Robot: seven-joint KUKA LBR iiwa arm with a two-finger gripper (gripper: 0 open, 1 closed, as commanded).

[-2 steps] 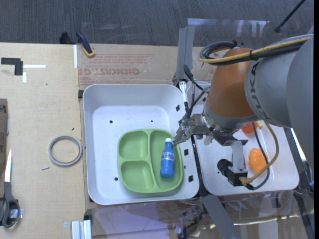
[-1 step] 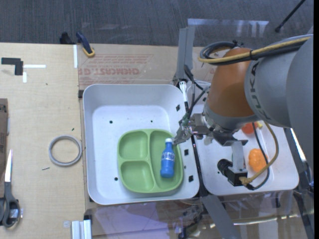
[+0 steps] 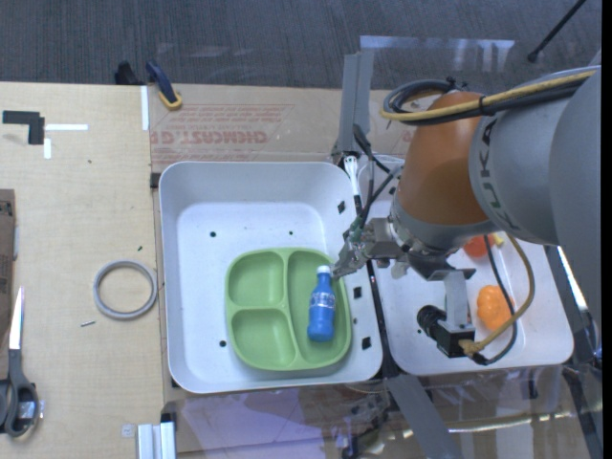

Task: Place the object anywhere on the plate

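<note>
1. Down on the bench, seen from the fixed overhead camera, two shallow white bins sit side by side: the left bin (image 3: 182, 256) and the right bin (image 3: 545, 342), their inner walls meeting near the middle of the view.
2. A green plate (image 3: 253, 299) with three compartments lies on the floor of the left bin, toward its lower right part.
3. A small blue bottle (image 3: 322, 304) with a pale cap lies in the plate's long right compartment, cap pointing away from the camera.
4. The grey arm with its orange band (image 3: 440, 170) reaches in from the right, and its wrist hangs over the wall shared by the two bins.
5. The gripper (image 3: 356, 249) sits just above and right of the bottle's cap, near the left bin's right wall; whether its claw is spread or closed I cannot tell, as the wrist and cables crowd it, and nothing is seen between its tips.
6. An orange object (image 3: 491, 304) lies in the right bin, partly behind the arm's cables.
7. Left of the bins the bench is pale wood (image 3: 76, 208), bearing a ring of tape (image 3: 124, 288) and scissors (image 3: 17, 390) at the left edge.
8. A cardboard sheet (image 3: 239, 127) with printed lettering lies behind the left bin, and dark carpet (image 3: 191, 17) fills the floor beyond the bench.
</note>
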